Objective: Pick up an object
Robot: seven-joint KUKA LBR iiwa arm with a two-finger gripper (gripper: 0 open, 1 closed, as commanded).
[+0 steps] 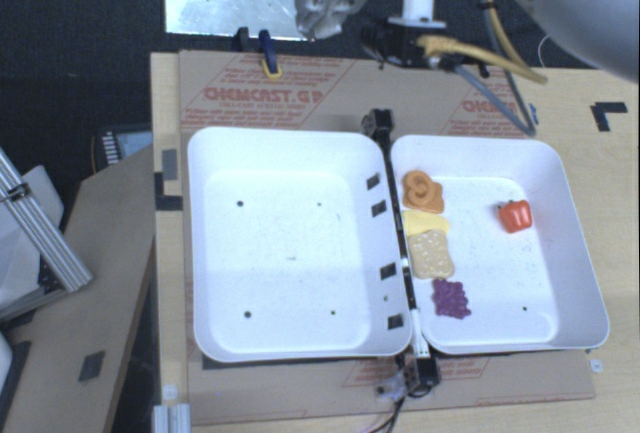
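Note:
The right bin (560, 221) holds several small items. An orange pretzel-like piece (422, 189) lies near its left wall, with a yellow slice (425, 221) and a tan cracker (431, 253) just below it. A purple grape bunch (450, 298) sits lower still. A red-orange pepper (515, 215) rests apart toward the right. My gripper (322, 16) hangs high above the bench's far edge, well away from both bins, with nothing visibly in it.
The left bin (290, 241) sits beside the right one, joined by a black hinge strip (392, 221). Yellow and grey cables (480, 61) run across the far right of the bench. A metal frame (40, 231) stands at the left.

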